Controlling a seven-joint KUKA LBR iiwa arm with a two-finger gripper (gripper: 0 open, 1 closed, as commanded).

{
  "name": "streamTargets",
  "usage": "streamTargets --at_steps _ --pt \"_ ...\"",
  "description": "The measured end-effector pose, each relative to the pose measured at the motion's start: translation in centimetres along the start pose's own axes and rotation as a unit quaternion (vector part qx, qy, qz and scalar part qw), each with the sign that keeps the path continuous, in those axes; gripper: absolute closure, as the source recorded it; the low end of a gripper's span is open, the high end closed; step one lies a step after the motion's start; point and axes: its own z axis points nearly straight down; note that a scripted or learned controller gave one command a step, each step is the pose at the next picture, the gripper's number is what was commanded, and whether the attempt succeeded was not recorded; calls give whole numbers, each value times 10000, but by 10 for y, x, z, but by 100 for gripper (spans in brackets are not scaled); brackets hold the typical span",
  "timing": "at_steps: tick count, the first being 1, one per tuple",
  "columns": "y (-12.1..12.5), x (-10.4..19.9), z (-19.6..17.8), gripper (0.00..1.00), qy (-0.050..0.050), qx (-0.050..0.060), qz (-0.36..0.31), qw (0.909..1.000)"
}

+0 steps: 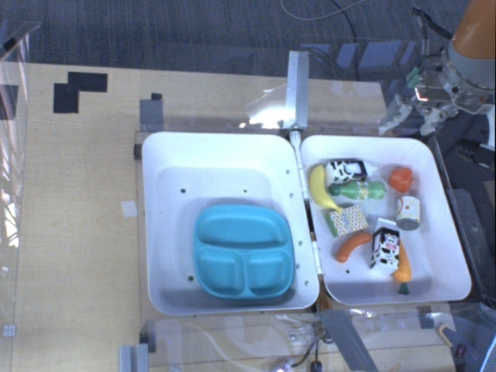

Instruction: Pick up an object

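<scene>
I see my gripper (418,108) hovering past the right bin (446,208) at its one o'clock corner; open or closed, I cannot tell. Inside lie one banana (320,189) running twelve to six, one sausage (353,245), one carrot (402,266), two cow-patterned cartons (346,169). Left bin (167,208): one blue tray (243,249).
</scene>
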Motion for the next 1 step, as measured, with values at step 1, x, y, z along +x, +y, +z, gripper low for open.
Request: streamTargets --at_steps 1 --pt "2 1 -13 100 -8 -34 -32 10000"
